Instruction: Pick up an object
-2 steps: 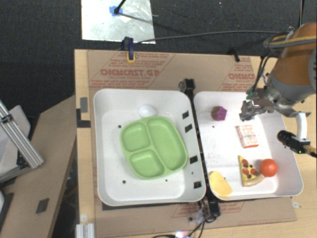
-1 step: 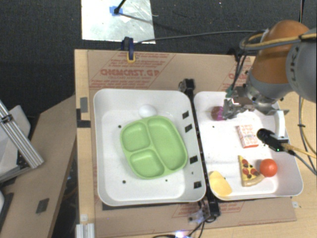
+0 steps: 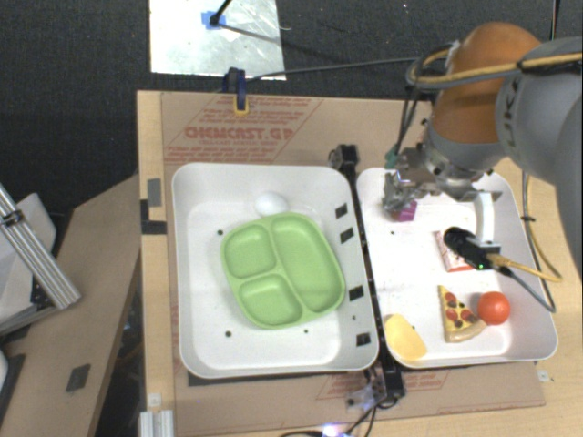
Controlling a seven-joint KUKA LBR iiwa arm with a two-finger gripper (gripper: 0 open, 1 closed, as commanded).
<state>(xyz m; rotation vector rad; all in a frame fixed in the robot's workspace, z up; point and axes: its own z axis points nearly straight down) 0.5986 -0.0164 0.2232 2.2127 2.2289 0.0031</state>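
The gripper hangs low at ten o'clock in the right bin, right over a small purple block. Its jaws look nearly closed around the block's top, though the view is too coarse to be sure it has a hold. To do this well, squeeze squarely on the block's sides, then lift straight up, clear of the bin wall at nine o'clock.

Even overhead light, soft shadows; glare on white bins and foil sheet; slightly soft focus.
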